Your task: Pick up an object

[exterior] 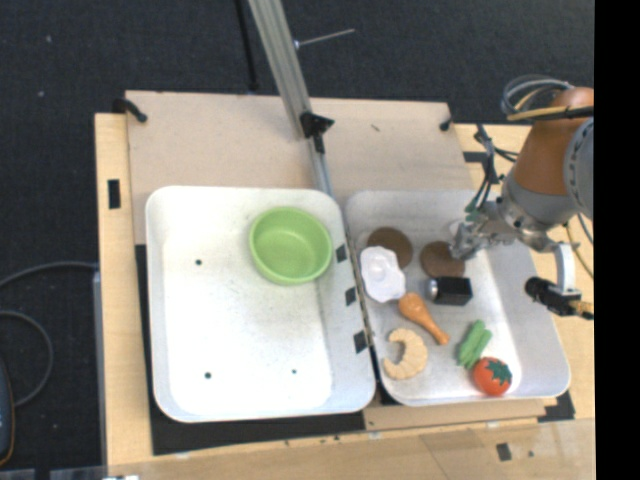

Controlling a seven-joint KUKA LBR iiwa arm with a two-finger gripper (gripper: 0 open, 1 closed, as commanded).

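Left bin [180,298], one green bowl [290,245]

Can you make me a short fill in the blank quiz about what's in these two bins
1. The green bowl sits in the ____ bin.
2. The red tomato lies in the right bin just below a ____ vegetable.
3. The gripper hovers above a ____ disc.

Missing words: left; green; brown

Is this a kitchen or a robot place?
Probably a robot lab: a grey arm's gripper hangs over a white bin of toy food, beside another white bin holding a green bowl.
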